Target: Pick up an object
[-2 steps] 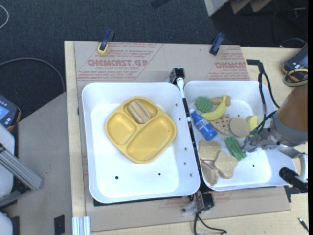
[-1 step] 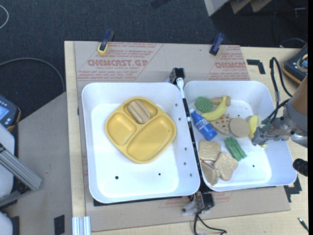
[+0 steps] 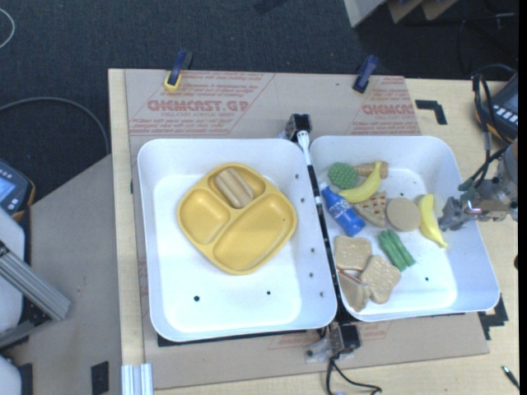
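- Camera view is looking down on my table, where two white bins are sitting side by side on a brown board.
- My end effector is reaching in from the right, hanging over the right bin near its right wall.
- I cannot tell whether it is open or closed from this angle; nothing is showing as held.
- Just beside its tip, a small yellow banana is lying upright along the bin floor, next to a round tan cookie.
- Further left in that bin, a blue bottle is lying at a slant near the dividing wall.
- Above it, a bumpy green piece is touching a second, curved banana.
- A green bean pod is lying slantwise in the middle of the bin.
- Two pale bread slices are resting near the front left corner, overlapping one another.
- Over in the left bin, a yellow divided plate is sitting near the middle.
- A hot dog bun is lying in the plate's upper compartment.
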`<state>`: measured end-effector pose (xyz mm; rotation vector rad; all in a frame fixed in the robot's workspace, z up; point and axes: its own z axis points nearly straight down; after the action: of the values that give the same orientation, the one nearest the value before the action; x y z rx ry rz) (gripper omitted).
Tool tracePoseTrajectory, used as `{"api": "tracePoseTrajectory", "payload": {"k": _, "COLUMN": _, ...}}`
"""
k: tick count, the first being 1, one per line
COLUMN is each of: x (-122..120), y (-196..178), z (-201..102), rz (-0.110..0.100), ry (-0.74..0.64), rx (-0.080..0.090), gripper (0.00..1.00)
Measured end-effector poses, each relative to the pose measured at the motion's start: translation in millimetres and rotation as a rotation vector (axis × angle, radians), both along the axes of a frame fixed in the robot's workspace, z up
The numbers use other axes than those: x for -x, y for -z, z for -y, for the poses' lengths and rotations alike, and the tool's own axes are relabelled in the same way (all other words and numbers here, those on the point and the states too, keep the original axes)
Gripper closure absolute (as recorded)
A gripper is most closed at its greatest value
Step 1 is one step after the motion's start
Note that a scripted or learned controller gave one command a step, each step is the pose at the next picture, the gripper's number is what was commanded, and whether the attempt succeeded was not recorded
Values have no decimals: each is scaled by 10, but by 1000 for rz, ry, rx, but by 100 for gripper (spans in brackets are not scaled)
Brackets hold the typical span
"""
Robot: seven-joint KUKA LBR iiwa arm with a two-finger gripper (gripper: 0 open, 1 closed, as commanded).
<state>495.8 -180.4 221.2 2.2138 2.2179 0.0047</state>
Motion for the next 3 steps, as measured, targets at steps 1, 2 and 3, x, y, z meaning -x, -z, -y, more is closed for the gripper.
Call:
{"api": "tracePoseTrajectory", "payload": {"k": 1, "x": -303, "y": 20, "z": -319, "rz": -3, "ry": -3, "rx": -3, "gripper": 100}}
{"api": "tracePoseTrajectory", "payload": {"k": 2, "x": -732, "y": -32, "z": -794, "rz": -2, "ry": -5, "rx": -4, "gripper": 100}}
{"api": "tracePoseTrajectory", "payload": {"k": 3, "x": -1127, "y": 26, "z": -1231, "rz": -3, "ry": -4, "rx": -3, "gripper": 100}}
